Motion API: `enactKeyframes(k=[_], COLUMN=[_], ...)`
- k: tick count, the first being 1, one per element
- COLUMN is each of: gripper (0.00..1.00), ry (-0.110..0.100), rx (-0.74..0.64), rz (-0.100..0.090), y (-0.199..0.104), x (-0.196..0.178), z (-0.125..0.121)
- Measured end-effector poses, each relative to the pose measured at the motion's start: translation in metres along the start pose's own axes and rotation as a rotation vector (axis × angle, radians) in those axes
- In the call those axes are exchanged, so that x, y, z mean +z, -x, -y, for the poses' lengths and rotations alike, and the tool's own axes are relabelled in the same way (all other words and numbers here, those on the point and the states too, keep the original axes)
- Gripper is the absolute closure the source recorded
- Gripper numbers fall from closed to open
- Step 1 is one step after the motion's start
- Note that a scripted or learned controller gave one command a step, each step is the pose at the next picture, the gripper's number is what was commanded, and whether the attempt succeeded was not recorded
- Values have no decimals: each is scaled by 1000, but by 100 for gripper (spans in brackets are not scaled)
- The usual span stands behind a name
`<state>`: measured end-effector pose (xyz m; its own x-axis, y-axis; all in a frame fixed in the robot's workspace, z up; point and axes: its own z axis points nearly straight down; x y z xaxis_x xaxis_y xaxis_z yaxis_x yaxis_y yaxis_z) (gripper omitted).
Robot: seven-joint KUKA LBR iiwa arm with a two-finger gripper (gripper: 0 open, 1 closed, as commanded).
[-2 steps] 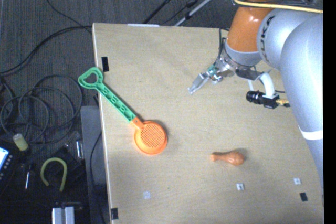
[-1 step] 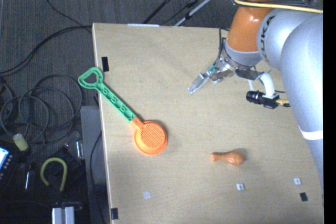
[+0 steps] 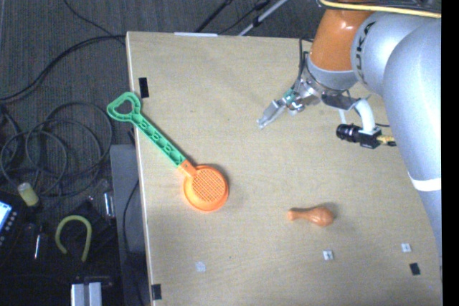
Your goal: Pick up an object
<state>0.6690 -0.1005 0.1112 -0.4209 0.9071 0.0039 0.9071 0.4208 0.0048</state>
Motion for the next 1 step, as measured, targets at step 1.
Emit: enactKeyframes(k=[1], gripper=[0], ry=[0], rx=[0], rz=[0], y=[0], x=[0], z=[0])
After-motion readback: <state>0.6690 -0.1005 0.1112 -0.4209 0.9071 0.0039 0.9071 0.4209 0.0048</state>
